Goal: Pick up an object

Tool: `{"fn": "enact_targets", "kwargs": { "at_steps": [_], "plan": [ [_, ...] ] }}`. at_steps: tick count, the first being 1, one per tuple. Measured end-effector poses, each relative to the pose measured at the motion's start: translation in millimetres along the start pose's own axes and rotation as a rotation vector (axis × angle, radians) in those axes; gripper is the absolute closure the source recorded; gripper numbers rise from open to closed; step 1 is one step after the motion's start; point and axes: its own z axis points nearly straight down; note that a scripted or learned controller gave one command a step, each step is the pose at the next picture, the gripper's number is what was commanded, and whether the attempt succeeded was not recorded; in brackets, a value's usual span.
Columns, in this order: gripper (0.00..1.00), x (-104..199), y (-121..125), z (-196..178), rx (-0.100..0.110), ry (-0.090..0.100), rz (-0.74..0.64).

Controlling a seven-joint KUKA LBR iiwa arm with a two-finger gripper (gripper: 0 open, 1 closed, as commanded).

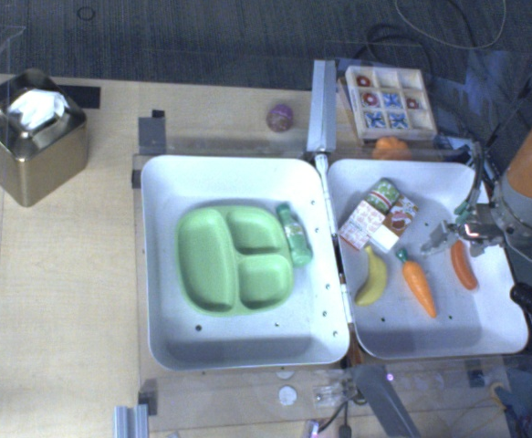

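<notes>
Hand over right bin, pre-grasp.
Hand (448, 237) open, nothing held. Carrot (419, 286) lies just left/below in right bin (512, 336); long axis diag., tip toward bin's near edge.

bench top left: brass-coloured box (30, 146), white stuff inside
behind bins: small purple ball (280, 117); tic-tac-toe board (390, 102)
</notes>
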Motion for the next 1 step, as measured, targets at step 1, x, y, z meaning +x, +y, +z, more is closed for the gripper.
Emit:
{"fn": "enact_targets", "kwargs": {
  "at_steps": [1],
  "plan": [
    [0.0, 31.5, 3.0, 94.3, -0.014, -0.003, -0.094]
  ]
}}
